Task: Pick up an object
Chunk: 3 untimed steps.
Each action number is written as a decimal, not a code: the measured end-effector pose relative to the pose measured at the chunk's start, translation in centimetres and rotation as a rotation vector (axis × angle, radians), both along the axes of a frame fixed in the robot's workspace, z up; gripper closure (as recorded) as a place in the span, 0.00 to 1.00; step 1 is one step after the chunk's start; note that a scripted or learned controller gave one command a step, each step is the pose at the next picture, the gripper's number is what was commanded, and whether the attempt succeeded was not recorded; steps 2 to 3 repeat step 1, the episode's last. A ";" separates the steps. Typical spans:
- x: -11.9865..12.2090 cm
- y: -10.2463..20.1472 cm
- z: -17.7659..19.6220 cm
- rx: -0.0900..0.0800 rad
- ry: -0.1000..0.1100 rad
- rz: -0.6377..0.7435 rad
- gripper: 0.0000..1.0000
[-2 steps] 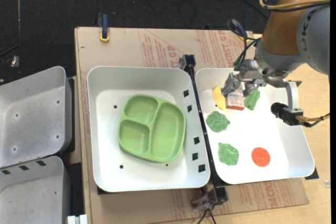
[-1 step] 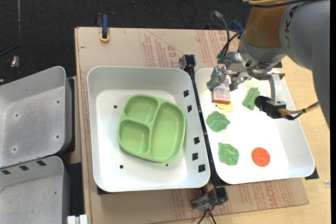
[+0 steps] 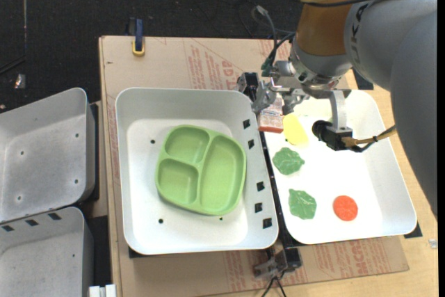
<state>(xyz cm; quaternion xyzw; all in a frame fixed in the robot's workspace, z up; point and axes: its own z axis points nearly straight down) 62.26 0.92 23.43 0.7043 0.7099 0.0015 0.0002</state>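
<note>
Over the far left corner of the right bin (image 3: 389,170), the gripper (image 3: 278,102) is hanging low beside a yellow piece (image 3: 295,129) and a small red and white item (image 3: 270,123), and I cannot tell from this angle how it is set. To do the pick well, I judge it should be centering squarely over one piece, coming straight down and keeping clear of the bin wall, since the yellow piece is lying near the divide between the two bins. The right bin is also holding two green leafy pieces (image 3: 288,161), one nearer the front (image 3: 302,204), and a round orange-red piece (image 3: 345,208) just beside it, all lying apart from each other. The left bin (image 3: 132,149) is holding a green divided plate (image 3: 201,169) with three compartments, sitting near its middle.
</note>
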 end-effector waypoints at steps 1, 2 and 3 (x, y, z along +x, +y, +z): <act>1.3 5.7 -1.1 -0.001 0.001 0.000 1.00; 1.3 5.7 -1.1 -0.001 0.001 0.000 1.00; 1.3 5.7 -1.1 -0.001 0.001 0.000 1.00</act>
